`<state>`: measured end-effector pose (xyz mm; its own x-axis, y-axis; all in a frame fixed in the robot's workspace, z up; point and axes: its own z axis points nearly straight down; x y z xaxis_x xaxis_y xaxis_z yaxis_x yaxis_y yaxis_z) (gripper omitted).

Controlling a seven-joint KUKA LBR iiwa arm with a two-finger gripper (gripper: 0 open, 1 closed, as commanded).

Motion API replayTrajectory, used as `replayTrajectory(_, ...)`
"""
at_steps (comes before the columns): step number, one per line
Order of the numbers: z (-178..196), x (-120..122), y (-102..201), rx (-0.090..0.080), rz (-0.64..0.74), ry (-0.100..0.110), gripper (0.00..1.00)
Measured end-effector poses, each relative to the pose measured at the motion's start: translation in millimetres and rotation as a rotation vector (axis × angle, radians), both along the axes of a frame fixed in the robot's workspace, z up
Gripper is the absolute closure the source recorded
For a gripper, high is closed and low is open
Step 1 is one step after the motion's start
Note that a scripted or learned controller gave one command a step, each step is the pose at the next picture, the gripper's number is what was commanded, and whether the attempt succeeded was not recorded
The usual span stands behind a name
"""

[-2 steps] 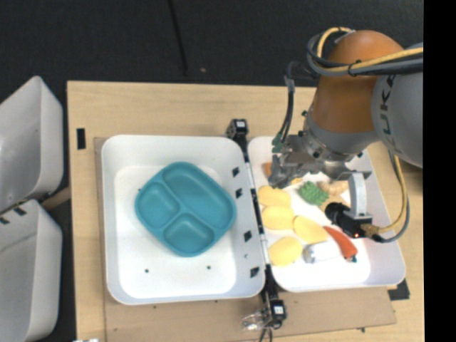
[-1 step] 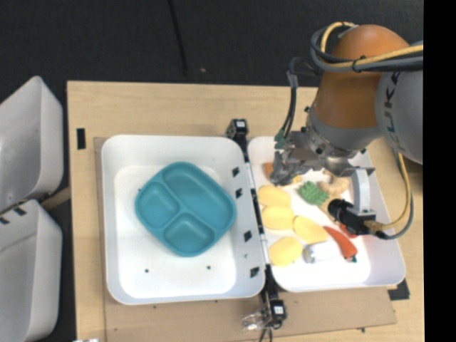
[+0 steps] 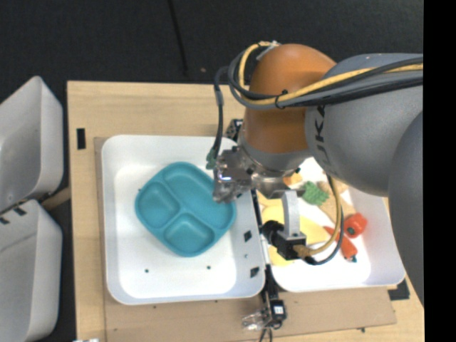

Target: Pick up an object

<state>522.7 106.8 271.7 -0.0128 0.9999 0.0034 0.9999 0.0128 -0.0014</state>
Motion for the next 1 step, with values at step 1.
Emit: replayTrajectory(1, 10.5, 2.3, -7.5, -0.003, -0.009, -0.002, 1.0)
